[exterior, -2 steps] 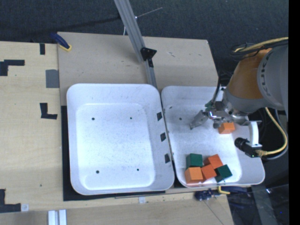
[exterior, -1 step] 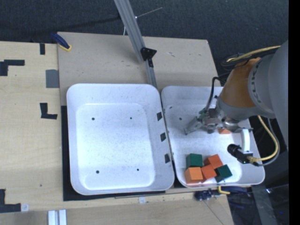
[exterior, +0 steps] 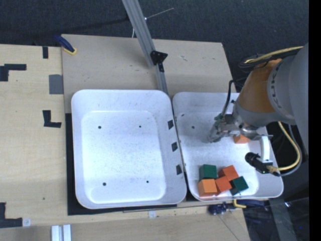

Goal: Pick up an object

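Grey arm's two-finger gripper [exterior: 216,133] low over right shallow white bin [exterior: 193,109], finger spread impossible to tell, small orange and green blocks [exterior: 220,179] clustered near bin's front edge, apart from gripper

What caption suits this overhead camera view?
Robot arm's gripper low in the right bin, apart from green and orange blocks clustered near its front edge.

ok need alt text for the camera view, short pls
A grey arm with an orange band reaches from the right, its hand low over the right white bin. Green and orange blocks cluster at that bin's near edge, beside the left white bin.
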